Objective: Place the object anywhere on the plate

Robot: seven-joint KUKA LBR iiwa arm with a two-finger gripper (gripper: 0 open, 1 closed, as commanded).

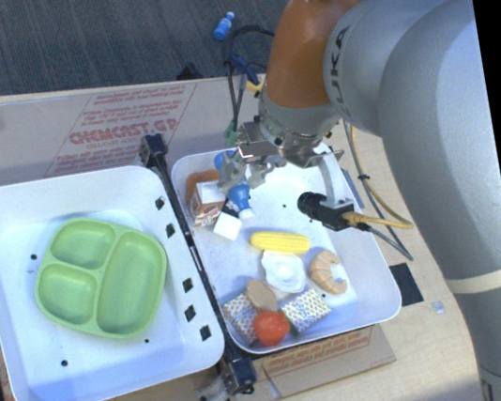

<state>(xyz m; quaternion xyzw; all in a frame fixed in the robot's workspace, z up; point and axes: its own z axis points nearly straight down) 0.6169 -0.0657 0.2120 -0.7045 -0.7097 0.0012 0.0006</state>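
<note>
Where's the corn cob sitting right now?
In the camera view, the corn cob lies near the middle of the right bin, just above the white cup and left of the croissant.

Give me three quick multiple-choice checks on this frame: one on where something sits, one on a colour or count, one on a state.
1. Where is the green plate?
A. In the left bin
B. In the right bin
C. On the cardboard outside both bins

2. How many sections does the plate have?
A. Two
B. Three
C. Five

3. What state is the plate in?
A. Piled with toy food
B. Flipped upside down
C. Right side up with nothing on it

Answers:
1. A, the plate lies in the left bin, apart from the clutter.
2. B, ridges split it into two smaller sections and one long one.
3. C, its hollows face up and bare, while the corn, tomato and croissant lie in the right bin, with the gripper over that bin's far end.
</note>
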